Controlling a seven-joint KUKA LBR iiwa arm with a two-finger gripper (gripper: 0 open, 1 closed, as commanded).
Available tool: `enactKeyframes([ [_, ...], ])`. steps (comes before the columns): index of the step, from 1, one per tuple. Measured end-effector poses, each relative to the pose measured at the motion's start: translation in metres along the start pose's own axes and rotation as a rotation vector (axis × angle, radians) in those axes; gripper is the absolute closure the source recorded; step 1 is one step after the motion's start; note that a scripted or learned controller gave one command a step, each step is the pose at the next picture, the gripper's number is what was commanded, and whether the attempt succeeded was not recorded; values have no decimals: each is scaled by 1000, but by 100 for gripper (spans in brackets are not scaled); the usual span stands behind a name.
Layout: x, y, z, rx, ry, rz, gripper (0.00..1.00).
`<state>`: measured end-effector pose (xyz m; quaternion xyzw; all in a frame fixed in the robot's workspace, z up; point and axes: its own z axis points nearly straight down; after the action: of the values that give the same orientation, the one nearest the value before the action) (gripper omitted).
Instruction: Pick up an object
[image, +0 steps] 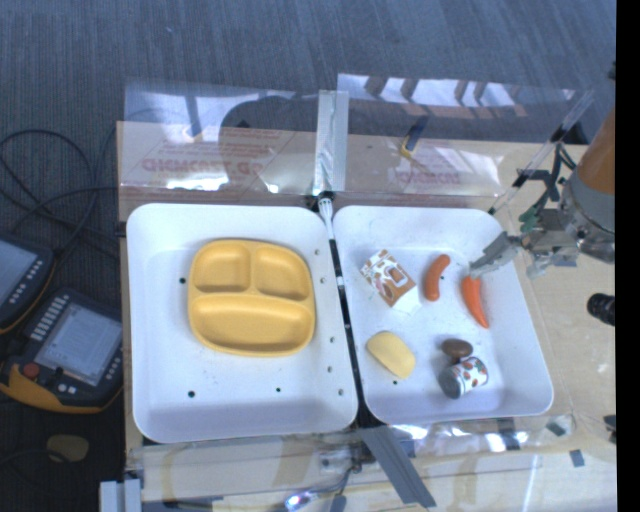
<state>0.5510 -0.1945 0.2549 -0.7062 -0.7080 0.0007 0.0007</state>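
The right bin (520, 390) holds several small objects: a brown-and-white patterned box (387, 278), an orange-red sausage (436, 277), a carrot (475, 301), a yellow lemon-shaped piece (391, 354), a small brown piece (457, 348) and a little can (464, 376) on its side. My gripper (508, 264) hangs over the bin's right rim, just above and to the right of the carrot. It is open, and nothing sits between its fingers.
In the left bin (160, 400) lies a yellow divided plate (252, 297). A raised divider (342, 300) separates the two bins. Clear plastic sheets stand behind the bins. A teach pendant (60, 345) and cables lie on the floor at the left.
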Motion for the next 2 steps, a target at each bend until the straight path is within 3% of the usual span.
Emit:
enactKeyframes([
  [1, -13, 70, 159, -7, 2, -6, 0],
  [2, -12, 70, 150, -4, 1, -9, 100],
])
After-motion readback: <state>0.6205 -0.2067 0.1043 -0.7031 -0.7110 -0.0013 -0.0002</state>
